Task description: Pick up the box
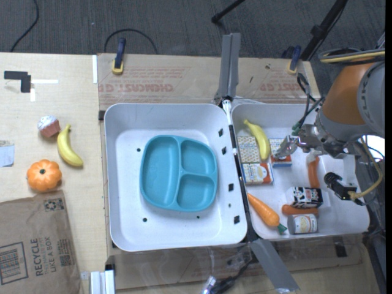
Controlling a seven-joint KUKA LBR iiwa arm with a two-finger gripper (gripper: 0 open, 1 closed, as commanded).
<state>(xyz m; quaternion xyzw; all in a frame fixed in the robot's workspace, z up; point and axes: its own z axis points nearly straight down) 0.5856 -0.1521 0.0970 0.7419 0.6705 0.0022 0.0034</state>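
Observation:
In the right bin (343,225), two flat boxes lie by the left wall: a patterned box (247,148) and, below it, a white and orange box (257,173). A third, small box (281,158) lies just right of a yellow banana (259,139). My gripper (288,147) hangs right over this small box and hides its upper part. Nothing is visibly lifted. The grey arm with its orange band (343,100) comes in from the right.
The right bin also holds a carrot (264,211), a black and white carton (307,196), a can (303,223) and an orange sausage (313,171). A blue divided plate (179,172) lies in the left bin (116,225). A banana (68,147), cupcake (48,126) and pumpkin (44,176) sit on the bench at left.

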